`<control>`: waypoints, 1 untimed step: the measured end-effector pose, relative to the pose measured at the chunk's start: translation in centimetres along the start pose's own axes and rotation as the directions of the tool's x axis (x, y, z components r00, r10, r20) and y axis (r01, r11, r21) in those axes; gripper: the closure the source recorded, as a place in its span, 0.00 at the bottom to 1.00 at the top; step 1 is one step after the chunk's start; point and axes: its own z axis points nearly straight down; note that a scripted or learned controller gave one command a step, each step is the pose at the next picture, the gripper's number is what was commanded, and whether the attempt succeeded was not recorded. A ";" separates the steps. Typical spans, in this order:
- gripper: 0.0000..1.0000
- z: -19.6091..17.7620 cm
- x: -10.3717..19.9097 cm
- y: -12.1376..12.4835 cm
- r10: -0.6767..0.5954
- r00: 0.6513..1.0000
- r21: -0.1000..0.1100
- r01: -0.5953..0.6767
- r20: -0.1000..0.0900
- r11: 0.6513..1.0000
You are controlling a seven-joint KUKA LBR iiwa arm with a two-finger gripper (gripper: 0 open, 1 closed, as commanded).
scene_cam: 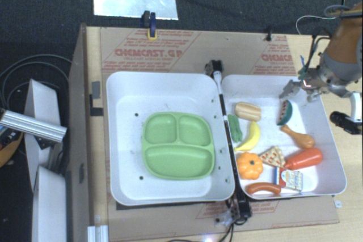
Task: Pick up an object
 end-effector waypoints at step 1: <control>0.00 4.1 0.1 -0.1 0.000 1.000 0.005 0.000 -0.001 1.000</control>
